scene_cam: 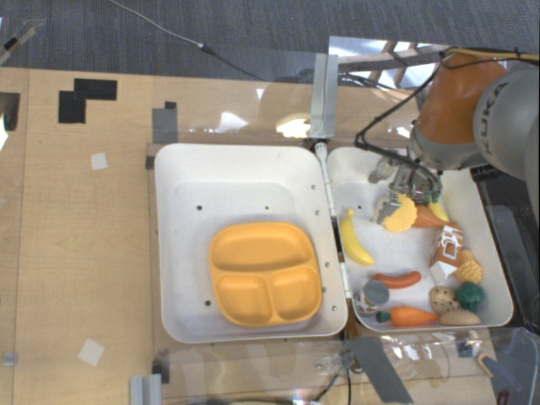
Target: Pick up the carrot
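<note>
Carrot (413,316) at bin's near edge; pincer (405,194) lowered well apart

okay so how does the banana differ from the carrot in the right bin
The banana is yellow; the carrot is orange with a green tip.
The banana lies against the bin's left wall, running up and down in the camera view; the carrot lies along the near edge, running side to side.
The banana is curved; the carrot is straight and tapered.
Both lie flat in the right bin, apart from the gripper.
</note>
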`<action>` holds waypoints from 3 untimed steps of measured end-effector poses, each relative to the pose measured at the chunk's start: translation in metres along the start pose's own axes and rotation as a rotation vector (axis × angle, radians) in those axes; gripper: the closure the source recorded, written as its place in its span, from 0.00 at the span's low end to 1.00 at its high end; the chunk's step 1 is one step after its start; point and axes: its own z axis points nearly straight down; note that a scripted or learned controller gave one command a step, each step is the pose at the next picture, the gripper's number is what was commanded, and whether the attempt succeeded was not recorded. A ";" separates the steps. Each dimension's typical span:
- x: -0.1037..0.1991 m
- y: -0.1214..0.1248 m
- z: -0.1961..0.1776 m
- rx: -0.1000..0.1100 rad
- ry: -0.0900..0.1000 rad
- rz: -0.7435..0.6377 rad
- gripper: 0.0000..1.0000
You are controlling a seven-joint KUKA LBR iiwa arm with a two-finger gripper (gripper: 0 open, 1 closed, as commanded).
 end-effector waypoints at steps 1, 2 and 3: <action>-0.004 0.003 -0.015 -0.001 -0.018 -0.006 1.00; 0.105 0.003 -0.060 0.001 -0.008 -0.266 1.00; 0.175 0.050 -0.099 -0.001 -0.008 -0.353 1.00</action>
